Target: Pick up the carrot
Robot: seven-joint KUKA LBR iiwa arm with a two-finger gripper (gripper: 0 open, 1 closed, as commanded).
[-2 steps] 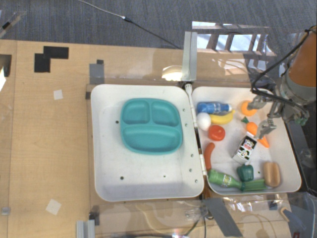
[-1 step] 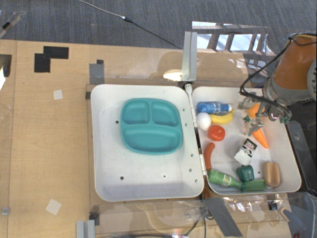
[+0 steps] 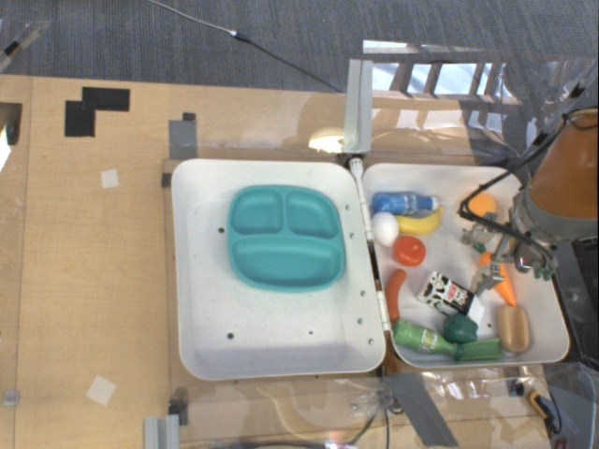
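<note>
Claw: the claw (image 3: 493, 262) hangs low in the right bin (image 3: 560, 344), right beside the carrot (image 3: 504, 286); its tip is a tangle of metal and cable from here, so I cannot tell how it is set.
Arm: the grey arm with its orange band (image 3: 566, 171) leans in from the right, which seems the short way to that side of the bin.
Carrot: small, orange, lying near the bin's right wall, just above the bread roll (image 3: 513, 329); I judge it not lifted.
Crowding: the black-and-white carton (image 3: 445, 294) and the dark green pepper (image 3: 460, 329) lie close by on its left, so the approach looks tight.
Left bin: the teal divided plate (image 3: 284, 236) sits mid-bin, well apart from the work.
Other toys: blue bottle (image 3: 403, 202), banana (image 3: 419, 221), egg (image 3: 385, 227), tomato (image 3: 409, 250), packed at the bin's left.
Writing: the carton carries dark print, too small to read; the bottle's label is equally illegible.
Tabletop: black squares (image 3: 94, 108) mark the tabletop's far left corner; no words.
</note>
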